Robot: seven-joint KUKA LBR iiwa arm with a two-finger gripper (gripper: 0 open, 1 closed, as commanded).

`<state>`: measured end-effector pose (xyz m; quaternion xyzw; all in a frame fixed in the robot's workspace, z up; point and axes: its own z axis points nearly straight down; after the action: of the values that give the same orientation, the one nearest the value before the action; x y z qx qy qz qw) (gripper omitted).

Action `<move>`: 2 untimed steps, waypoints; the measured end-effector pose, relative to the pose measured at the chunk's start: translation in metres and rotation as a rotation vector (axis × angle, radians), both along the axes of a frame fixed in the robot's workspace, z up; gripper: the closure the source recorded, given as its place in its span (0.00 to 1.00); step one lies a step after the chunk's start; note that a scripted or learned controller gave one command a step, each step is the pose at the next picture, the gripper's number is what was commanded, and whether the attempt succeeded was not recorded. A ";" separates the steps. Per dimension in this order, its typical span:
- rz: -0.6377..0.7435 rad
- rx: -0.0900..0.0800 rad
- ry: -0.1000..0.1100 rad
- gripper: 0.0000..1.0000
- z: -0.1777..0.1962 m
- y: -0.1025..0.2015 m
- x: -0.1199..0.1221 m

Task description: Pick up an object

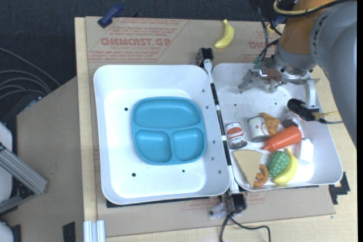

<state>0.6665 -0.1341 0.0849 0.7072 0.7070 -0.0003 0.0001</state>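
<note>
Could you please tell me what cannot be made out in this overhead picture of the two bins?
- End effector, camera view: too small and dark against the right bin to tell whether it grips anything.
- Can: label too small to read.
- Pretzel and green item: partly overlapped by the carrot and neighbouring toys.
- Arm: cut off by the right edge.

A blue divided plate (168,136) is seen lying in the left white bin (108,122). A yellow banana (225,35) is laid on the counter (153,42) behind the bins, and a blue clip (109,16) is found at its far left edge.
</note>
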 end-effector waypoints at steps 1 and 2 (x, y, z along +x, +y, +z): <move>0.000 0.000 -0.001 0.00 0.000 -0.005 0.000; 0.000 -0.001 -0.001 0.00 0.000 -0.009 0.000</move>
<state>0.6666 -0.1435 0.0850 0.7071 0.7071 -0.0001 0.0009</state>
